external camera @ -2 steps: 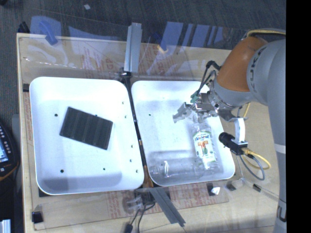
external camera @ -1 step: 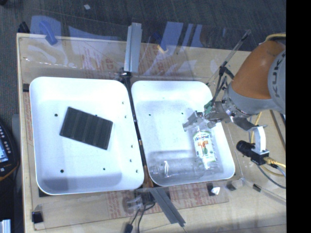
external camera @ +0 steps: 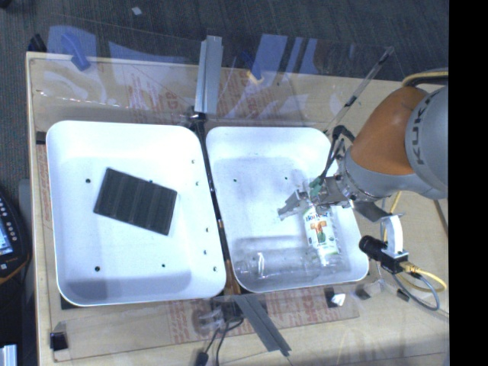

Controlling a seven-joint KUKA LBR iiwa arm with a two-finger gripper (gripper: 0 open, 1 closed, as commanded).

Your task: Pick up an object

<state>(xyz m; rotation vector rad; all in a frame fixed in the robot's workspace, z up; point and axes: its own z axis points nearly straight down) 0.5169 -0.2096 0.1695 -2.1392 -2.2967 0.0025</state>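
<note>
My table (external camera: 114,90) is pale wood under a clear sheet. Dark grey carpet (external camera: 229,6) lies beyond its far edge.

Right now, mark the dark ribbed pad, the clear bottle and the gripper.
dark ribbed pad (external camera: 136,201): camera view, centre of its top face, in the left bin.
clear bottle (external camera: 276,264): camera view, mid-body, lying along the right bin's near wall.
gripper (external camera: 293,203): camera view, between the fingertips, over the right bin.
</note>
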